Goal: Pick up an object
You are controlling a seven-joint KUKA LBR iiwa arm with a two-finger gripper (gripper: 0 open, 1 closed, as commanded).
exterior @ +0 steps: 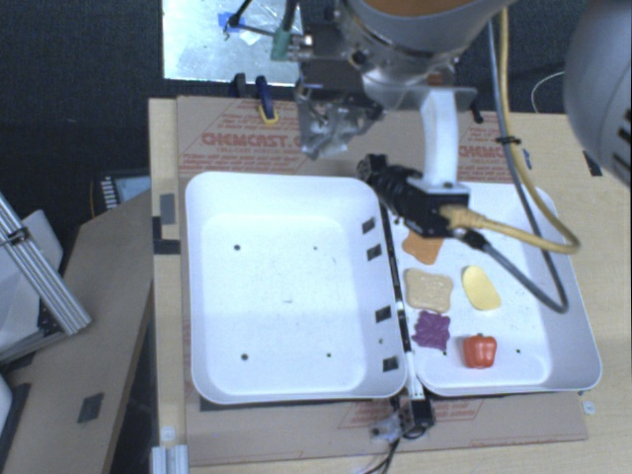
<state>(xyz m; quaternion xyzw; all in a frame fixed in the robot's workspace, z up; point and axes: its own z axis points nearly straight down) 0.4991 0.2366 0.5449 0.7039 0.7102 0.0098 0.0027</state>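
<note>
Dark carpet surrounds a pale wooden bench (118, 265) on which two shallow white bins sit side by side over printed cardboard (247, 131). From the centre of the view, the left bin (212, 363) lies toward eight o'clock, and the right bin (553, 349) toward four o'clock. Inside the right bin, close to the divider, rest an orange slice-like piece (425, 249), a tan bread-shaped piece (429, 288), a yellow oval piece (481, 288), a purple grape-like cluster (432, 331) and a red pepper-shaped toy (479, 350). The grey arm (434, 8) hangs at twelve o'clock, its gripper (331, 131) above the cardboard beyond the bins' far edge; whether it is spread or closed cannot be told, and nothing is seen held.
</note>
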